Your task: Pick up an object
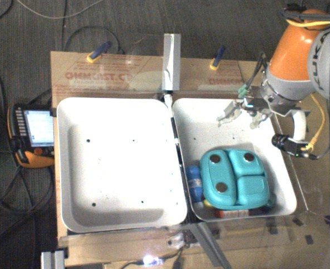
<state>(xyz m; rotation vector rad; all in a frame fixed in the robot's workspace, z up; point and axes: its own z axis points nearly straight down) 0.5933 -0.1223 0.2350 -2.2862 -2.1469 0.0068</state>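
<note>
Pale metal jaws of the two-finger gripper hang spread apart over the far part of the right-hand shallow white bin, with nothing between them and nothing touching them. Bare white bin floor lies beneath and to their left, giving open room on that side as far as the divider between the bins. Behind the jaws the grey arm with its orange band reaches in from the right, crossing the bin's right rim, with a black cable fitting hanging just beside that rim.

Nearer the camera, well apart from the jaws, a turquoise plastic tray with moulded compartments fills most of the bin's near half, lying close to the near rim and right wall. A blue cylindrical object is wedged between the tray and the bin's left wall, and a red and white item peeks out from under the tray's near edge.

The left-hand shallow white bin sits beside it, rims touching. Both rest on a brown cardboard-covered counter, with a handheld control pendant off its left edge.
</note>
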